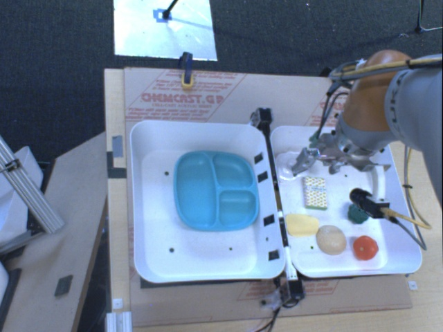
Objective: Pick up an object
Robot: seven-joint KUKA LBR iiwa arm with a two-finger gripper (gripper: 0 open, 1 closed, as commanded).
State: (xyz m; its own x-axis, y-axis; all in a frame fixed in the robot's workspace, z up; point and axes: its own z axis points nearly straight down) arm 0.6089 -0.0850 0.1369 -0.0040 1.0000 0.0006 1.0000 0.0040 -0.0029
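The hand (304, 160) hangs low in the right bin (401, 254), near its back corner, and nothing sits between its fingers; I cannot tell how wide they are. It looks like the reach before a grab. Next it must drop over one thing, maybe the dotted card (315, 192) just in front. The grey arm (408, 106) bends in from the right.

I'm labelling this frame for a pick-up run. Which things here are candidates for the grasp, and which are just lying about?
Candidates, right bin:
patterned card
yellow piece
tan ball
red ball
dark green piece
gripper above them

Lying about:
blue divided plate, left bin
yellow clamp
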